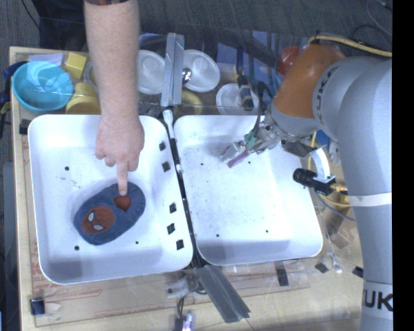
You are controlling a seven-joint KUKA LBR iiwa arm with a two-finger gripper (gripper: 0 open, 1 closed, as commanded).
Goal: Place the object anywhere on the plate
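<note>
Camera view, item 1: my gripper [236, 154] over right bin [262, 205], fingers apart, nothing betw. them. Item 2: object [123, 203] already on plate [90, 234], left bin [55, 150], under a person's hand [121, 147]. Step: placement looks done; next, prob. idle.

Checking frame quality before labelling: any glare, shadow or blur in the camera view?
Camera view: the white bins are bright, near washed out, but their rims read. Soft shadow beside the person's hand and the blue plate. The gripper is slightly soft. The small brown object on the plate is sharp enough to locate.
</note>
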